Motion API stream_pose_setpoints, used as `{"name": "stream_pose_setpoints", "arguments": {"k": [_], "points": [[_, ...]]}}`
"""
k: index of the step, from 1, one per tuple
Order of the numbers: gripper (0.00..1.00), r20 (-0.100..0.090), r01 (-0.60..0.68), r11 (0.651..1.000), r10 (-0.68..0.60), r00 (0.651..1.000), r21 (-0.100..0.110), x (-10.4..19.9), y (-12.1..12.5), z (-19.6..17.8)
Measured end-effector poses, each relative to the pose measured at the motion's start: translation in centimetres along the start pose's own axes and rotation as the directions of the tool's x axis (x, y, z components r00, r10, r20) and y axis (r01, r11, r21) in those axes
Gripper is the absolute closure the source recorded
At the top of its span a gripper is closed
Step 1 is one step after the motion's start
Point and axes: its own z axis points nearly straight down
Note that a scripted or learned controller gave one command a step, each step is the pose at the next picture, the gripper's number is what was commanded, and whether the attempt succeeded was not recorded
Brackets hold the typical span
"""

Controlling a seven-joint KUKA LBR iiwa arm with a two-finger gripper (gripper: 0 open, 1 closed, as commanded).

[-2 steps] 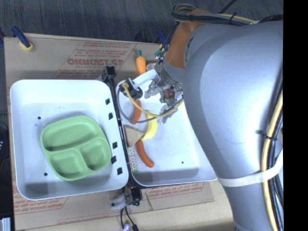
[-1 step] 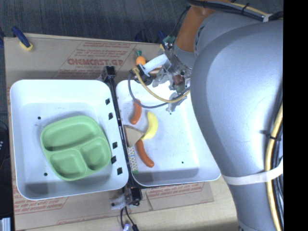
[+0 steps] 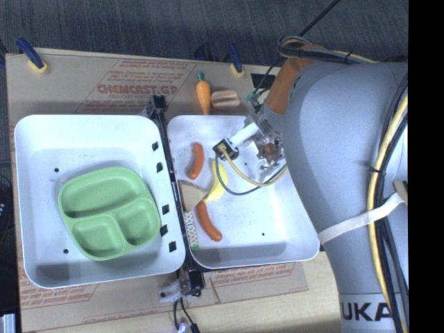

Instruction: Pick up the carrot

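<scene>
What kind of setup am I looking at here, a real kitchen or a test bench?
Likely a lab test bench: two white bins sit on cardboard held by clamps, with toy food such as the carrot and a green divided plate, and loose cabling near the gripper.

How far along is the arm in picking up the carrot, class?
Done: nothing yet. The carrot lies on the cardboard behind the right bin, beside a small sandwich-like toy, untouched. In hand: the gripper hangs over the right bin, apart from the carrot, with nothing seen in it. Left: move to the carrot, grasp, lift.
</scene>
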Motion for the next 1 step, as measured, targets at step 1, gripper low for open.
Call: {"name": "stream_pose_setpoints", "arguments": {"k": [1], "points": [[0.0, 0.001, 0.021, 1.0, -0.021, 1.0, 0.001, -6.14, -5.74, 0.05]]}}
